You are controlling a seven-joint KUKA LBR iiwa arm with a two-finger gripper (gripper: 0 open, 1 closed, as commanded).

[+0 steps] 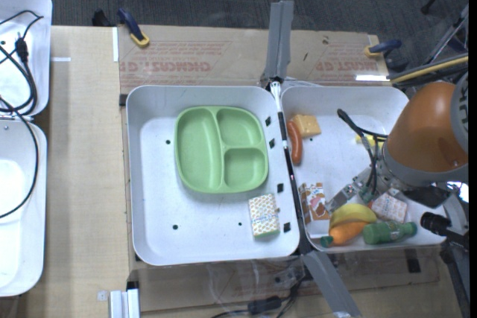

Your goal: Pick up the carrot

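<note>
The carrot (344,233) is lying wedged under a banana (352,214), beside a green bottle (387,232); claw (367,188) grip unclear.

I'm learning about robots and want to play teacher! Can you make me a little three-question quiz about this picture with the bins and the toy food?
1. True or false: the green plate lies in the left bin.
2. Which thing touches the carrot? A) the banana B) the cheese wedge C) the sponge
3. Fill in: the carrot lies near the ____ edge of the right bin.

Key: 1 true. 2 A. 3 front (nearest the camera).
</note>
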